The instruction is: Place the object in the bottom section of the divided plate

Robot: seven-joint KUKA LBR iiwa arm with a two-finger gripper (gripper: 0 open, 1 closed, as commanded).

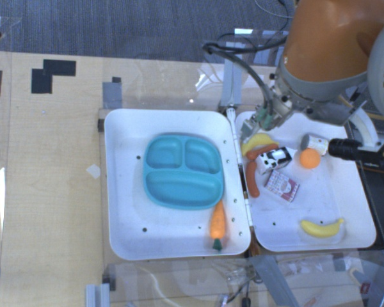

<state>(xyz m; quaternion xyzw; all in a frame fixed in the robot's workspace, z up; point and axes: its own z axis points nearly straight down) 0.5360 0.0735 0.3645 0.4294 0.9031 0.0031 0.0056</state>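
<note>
Your carrot (217, 222) lies in the left bin (125, 171), just off the plate (182, 171) at its 5 o'clock, orange body pointing up toward the plate and green tip toward the bin's near rim. It touches no section of the plate. The plate is blue, with two small sections at 12 o'clock and one wide section at 6 o'clock, and it sits near the middle of that bin.

At 3 o'clock from the plate, across the rims, you see the right bin (352, 203). It holds a sausage (252, 178) along its left edge, a yellow piece (257, 142) above that, a black-and-white toy (274, 158), a small packet (281, 185), an orange ball (310, 159), a small white-and-grey item (315, 142) and a banana (322, 227) at 5 o'clock.

The jaws (265, 117) hang over the right bin's 11 o'clock corner; you cannot tell how far apart they stand, and nothing is seen in them. Both bins rest on the counter (45, 190).
</note>
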